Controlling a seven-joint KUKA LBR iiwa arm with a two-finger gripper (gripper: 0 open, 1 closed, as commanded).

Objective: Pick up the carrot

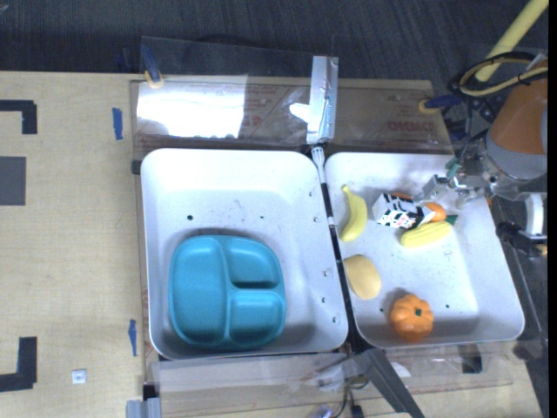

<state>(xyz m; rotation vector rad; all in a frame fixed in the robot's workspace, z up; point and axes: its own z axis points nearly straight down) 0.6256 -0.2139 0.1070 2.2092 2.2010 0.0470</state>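
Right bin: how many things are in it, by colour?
Yellow: 3 (banana, corn, potato)
Orange: 2 (pumpkin, carrot)
Black-and-white: 1 (cow)
Total: 6

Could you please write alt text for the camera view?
The end effector hovers at the right bin's far edge, near the carrot. That bin also holds a banana, a lemon and a small pumpkin; the left bin holds a blue divided tray.
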